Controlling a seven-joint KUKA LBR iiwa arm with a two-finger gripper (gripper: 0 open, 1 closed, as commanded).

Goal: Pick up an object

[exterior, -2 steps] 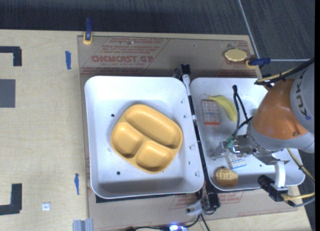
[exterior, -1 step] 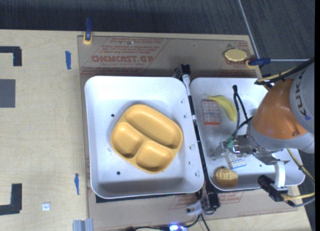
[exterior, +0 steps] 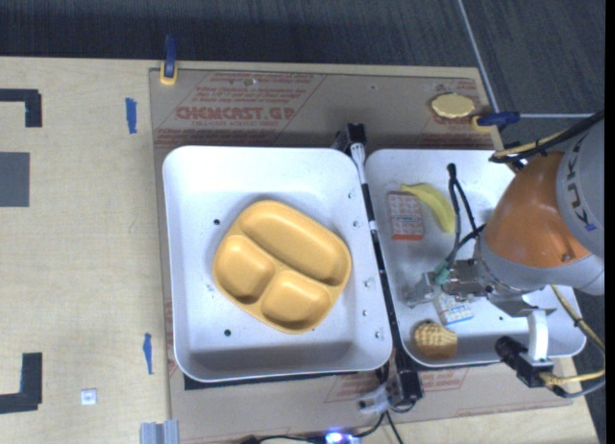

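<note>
My gripper [exterior: 434, 286] hangs low over the middle of the right bin [exterior: 413, 165], below the orange band of the arm [exterior: 533, 226]. A small white and blue packet [exterior: 455, 313] lies just under and to the right of it. A tan, ridged round object [exterior: 434, 338] rests near the bin's front edge, a little below the gripper. A yellow banana [exterior: 434, 206] and a small red and white card [exterior: 405, 215] lie toward the bin's back. Whether anything is in the gripper is hidden from this angle.
The left bin [exterior: 192, 178] holds a large yellow three-lobed tray [exterior: 281, 264]. A black divider strip [exterior: 370, 240] runs between the bins. A tan disc [exterior: 453, 106] sits on the cardboard behind the right bin. Cables trail near the arm.
</note>
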